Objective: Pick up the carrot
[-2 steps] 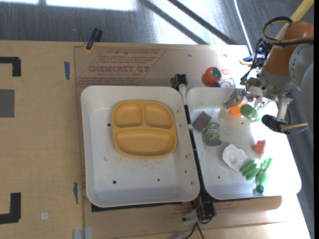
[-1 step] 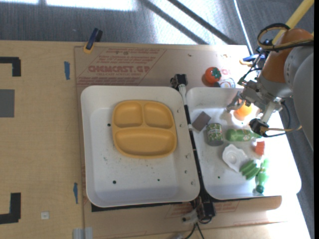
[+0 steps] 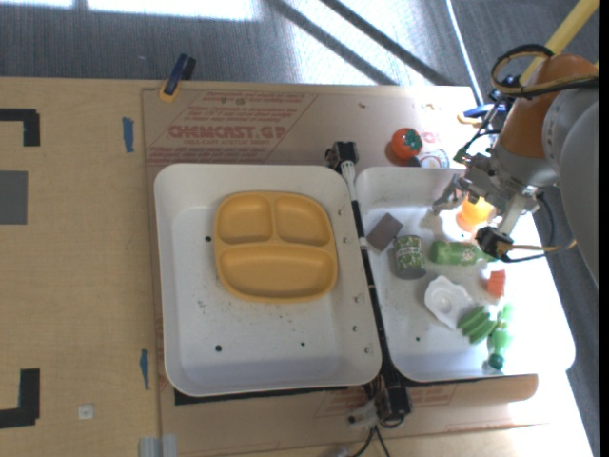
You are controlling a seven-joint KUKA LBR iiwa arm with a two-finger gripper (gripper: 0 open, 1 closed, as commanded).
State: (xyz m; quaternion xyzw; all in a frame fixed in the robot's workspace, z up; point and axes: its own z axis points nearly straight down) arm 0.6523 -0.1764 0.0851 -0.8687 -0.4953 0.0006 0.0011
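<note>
**Carrot right under my gripper, in the far part of the right bin**

I am hanging over the far right part of the right bin (image 3: 423, 346). My gripper (image 3: 464, 200) is directly above a bright orange thing that I take for the carrot (image 3: 472, 217). From this slant the two overlap, so the carrot lies below me, at most a little nearer and to the right, and not off to one side. I cannot tell whether my gripper is spread, closed or already pinching it, because my wrist covers that spot.

The carrot shows as a short blob, so I cannot read its long axis. The grey block (image 3: 385, 229) and the green can (image 3: 409, 255) lie to its left, and a small red-orange piece (image 3: 495, 281) lies nearer, by the right wall.

My guess is that the coming move is a straight drop, not a sideways reach.
</note>
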